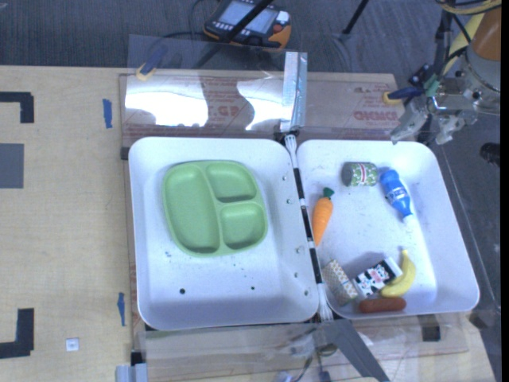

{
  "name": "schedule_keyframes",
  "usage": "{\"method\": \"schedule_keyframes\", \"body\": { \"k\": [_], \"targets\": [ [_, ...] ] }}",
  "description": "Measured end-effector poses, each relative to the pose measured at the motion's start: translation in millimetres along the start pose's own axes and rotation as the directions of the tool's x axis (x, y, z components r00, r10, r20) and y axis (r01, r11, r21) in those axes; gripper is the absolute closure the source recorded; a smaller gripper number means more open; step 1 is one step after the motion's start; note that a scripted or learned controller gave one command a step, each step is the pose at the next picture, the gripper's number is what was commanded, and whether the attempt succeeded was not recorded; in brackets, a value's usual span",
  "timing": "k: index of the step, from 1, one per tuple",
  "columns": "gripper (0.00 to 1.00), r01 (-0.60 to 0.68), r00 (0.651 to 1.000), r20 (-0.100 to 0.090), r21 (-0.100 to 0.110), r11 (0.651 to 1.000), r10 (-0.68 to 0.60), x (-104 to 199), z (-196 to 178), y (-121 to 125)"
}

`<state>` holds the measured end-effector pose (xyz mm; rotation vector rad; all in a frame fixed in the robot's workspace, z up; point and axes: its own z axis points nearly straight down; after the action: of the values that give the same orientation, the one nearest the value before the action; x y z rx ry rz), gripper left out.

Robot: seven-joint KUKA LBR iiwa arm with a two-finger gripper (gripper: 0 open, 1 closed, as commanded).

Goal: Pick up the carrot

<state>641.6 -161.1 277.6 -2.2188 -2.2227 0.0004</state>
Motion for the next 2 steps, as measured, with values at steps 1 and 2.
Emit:
{"method": "schedule_keyframes", "body": {
  "k": [1, 2],
  "targets": [
    [0.0, -0.443, 0.897, 0.001, -0.003, 0.897, 0.443, -56, -28, 10],
    [0.0, -0.399, 0.917, 0.0, 0.001, 0.917, 0.399, -21, 92, 6]
  ]
}}
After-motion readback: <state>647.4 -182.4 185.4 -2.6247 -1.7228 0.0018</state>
